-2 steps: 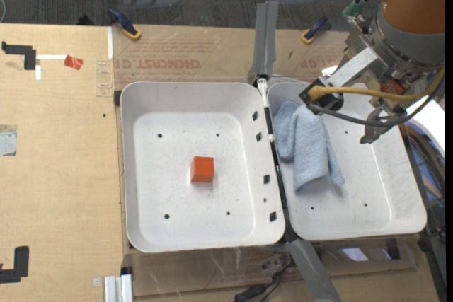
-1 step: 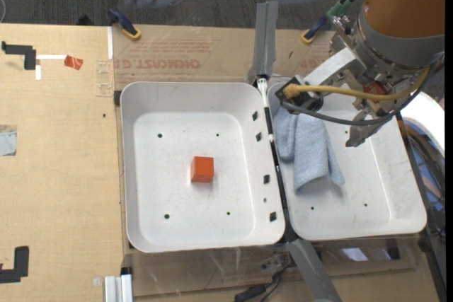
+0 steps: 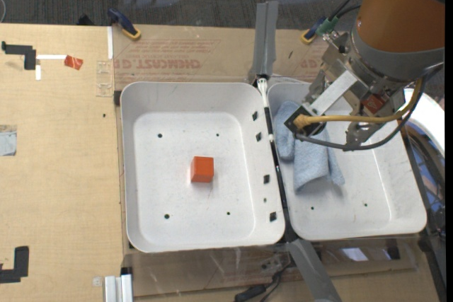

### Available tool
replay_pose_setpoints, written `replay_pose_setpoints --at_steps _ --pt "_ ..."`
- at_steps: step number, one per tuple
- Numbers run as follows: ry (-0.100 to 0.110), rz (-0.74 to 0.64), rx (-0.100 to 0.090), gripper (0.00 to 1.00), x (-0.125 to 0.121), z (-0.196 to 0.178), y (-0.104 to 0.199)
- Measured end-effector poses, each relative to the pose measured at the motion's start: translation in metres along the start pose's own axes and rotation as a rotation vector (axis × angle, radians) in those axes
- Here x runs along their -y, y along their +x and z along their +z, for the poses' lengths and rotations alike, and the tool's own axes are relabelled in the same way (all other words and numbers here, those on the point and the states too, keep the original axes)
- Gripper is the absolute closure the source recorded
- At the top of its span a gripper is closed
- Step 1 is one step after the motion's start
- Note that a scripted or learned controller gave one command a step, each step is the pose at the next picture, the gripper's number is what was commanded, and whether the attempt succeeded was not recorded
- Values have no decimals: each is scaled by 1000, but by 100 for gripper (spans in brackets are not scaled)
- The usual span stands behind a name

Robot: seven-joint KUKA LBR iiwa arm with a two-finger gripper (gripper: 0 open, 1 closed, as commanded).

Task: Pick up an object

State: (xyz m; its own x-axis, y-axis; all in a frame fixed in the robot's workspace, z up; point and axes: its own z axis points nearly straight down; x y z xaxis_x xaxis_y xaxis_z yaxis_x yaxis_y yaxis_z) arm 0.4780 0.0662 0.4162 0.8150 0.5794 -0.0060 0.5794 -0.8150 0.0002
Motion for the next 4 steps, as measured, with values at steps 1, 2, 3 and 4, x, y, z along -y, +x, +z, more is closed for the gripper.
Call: replay_pose_setpoints --at_steps 1,2,3,4 --pt "-1 -4 5 100 0 -8 1" --pt "0 -77 0 100 23 36 16" --pt "0 -30 -2 100 -34 -25 -24" --pt "0 -31 -1 0 -34 -25 -24"
